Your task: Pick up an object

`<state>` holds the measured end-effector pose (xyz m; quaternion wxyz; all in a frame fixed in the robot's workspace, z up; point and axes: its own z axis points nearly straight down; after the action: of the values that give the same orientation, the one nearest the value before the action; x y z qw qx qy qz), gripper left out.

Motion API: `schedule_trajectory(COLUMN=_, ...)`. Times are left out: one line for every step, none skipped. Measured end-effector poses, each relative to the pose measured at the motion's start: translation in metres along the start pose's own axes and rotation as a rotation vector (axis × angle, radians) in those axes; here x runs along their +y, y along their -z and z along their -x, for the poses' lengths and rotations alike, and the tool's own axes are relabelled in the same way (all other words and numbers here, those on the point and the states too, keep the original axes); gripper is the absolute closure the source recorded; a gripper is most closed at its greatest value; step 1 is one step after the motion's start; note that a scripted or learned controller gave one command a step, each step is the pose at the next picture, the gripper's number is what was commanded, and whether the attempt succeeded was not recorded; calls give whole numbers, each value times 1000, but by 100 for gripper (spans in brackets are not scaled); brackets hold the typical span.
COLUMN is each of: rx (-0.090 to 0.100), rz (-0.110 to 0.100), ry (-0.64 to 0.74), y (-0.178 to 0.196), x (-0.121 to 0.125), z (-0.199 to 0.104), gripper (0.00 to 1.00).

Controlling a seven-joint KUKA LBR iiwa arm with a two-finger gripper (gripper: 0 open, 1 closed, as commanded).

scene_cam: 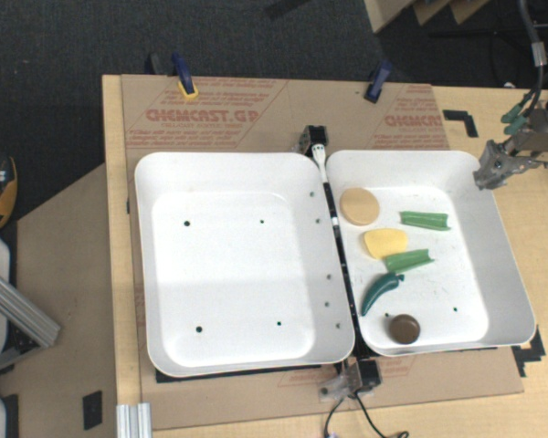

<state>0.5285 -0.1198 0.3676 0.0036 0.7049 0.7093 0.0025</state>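
Hand (pixel 490 173): sat at the right of the frame, above the upper right corner of the right bin; whether it was spread or pressed together could not be told, and nothing showed in its grip.
Arm (pixel 532 126): reached in from the right edge, its end over the rim of the right bin.
Right bin (pixel 502 245): white and shallow, in the right half of the frame, holding all six loose objects.
Tan disc (pixel 359 206): lay in the upper left part of the right bin, near the divide between the bins.
Yellow piece (pixel 384 243): lay just below the tan disc.
Upper green piece (pixel 425 219): lay right of the tan disc, apart from it.
Lower green piece (pixel 407 260): touched the lower right edge of the yellow piece.
Dark teal pepper (pixel 381 290): lay tilted just below the lower green piece.
Brown round object (pixel 403 328): sat near the bottom edge of the right bin, below the dark teal pepper.
Left bin (pixel 155 245): white, beside the right bin, in the left half.
Surface (pixel 256 108): cardboard sheet with red lettering under both bins, held by two blue clamps (pixel 183 76) along its top edge.
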Motion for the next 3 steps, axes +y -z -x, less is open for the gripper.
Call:
schedule_trajectory(rx=0, rz=-1, ry=-1, y=17, x=38, z=-36, gripper=100)
schedule_trajectory(rx=0, rz=0, ry=-3, y=48, x=82, z=-59, gripper=100)
schedule_trajectory(rx=4, rz=-14, ry=-2, y=28, x=6, z=-95, gripper=100)
